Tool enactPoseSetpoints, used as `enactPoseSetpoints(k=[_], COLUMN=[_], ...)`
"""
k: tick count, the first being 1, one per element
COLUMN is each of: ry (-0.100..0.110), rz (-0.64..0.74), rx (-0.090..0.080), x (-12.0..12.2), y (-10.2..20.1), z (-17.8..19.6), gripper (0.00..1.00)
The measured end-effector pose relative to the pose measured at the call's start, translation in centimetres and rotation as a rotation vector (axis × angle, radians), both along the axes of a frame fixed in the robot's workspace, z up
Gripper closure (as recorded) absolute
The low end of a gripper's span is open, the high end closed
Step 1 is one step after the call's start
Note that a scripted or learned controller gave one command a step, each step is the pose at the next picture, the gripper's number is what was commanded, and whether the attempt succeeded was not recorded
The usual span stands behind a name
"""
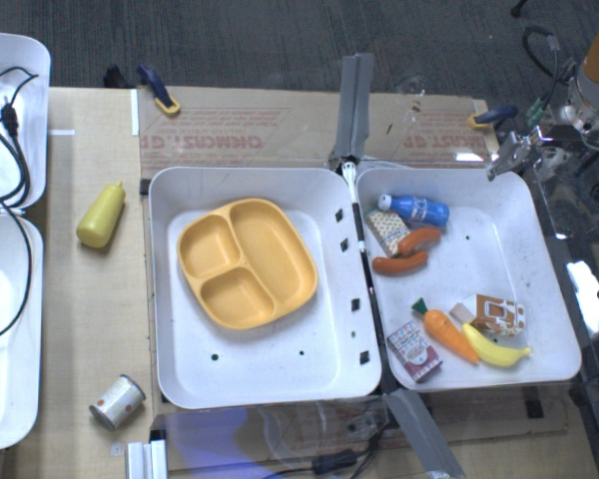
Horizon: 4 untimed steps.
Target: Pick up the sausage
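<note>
1. Two white bins side by side; the right bin (539, 267) holds the clutter, the left bin (170, 267) holds a yellow divided plate (246, 262).
2. Gripper (514, 153) hangs at the right bin's far right corner, about over the rim. Jaw state: cannot tell, too small and tangled with cabling in this view. Nothing visible between the fingers.
3. Sausage (401, 260) lies flat in the right bin, well to the left of the jaws and nearer the camera, close to the wall between the bins. A second, more orange sausage-like piece (420, 239) sits just behind it, touching or nearly so. I'd read the pair as one target cluster; can't tell which one is meant.
4. Neighbours crowd the pick: a patterned packet (386, 230) just beside the sausages on the far-left side, a blue bottle (415, 209) behind those. Judgement: grasp should close across the sausage's short axis from above, since the long sides are less blocked than the ends.
5. Further from the jaws, at the bin's near side: carrot (447, 333), banana (497, 350), small box (499, 315), red carton (413, 352). Not in the way.
6. Stage, as I judge it: approach not begun. Risk is fingers clipping the packet or grabbing both sausages.
</note>
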<state>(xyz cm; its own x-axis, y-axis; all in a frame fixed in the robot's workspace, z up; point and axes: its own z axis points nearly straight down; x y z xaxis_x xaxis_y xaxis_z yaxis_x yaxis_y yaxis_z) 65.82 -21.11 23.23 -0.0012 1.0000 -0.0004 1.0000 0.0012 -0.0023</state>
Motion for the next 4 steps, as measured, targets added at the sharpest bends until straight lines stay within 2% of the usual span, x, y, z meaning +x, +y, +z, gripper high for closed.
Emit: enactPoseSetpoints(k=[1,2,3,4], ry=[-0.001,0.003,0.000,0.000], rz=[-0.028,-0.182,-0.027,-0.029], rx=[-0.001,0.000,0.000,-0.001], x=[-4.6,-4.2,-3.7,-3.7], y=[-1.1,7.0,10.1,9.9], z=[-7.9,-14.2,-13.8,-12.9], gripper=[0.00,0.00,0.00,1.00])
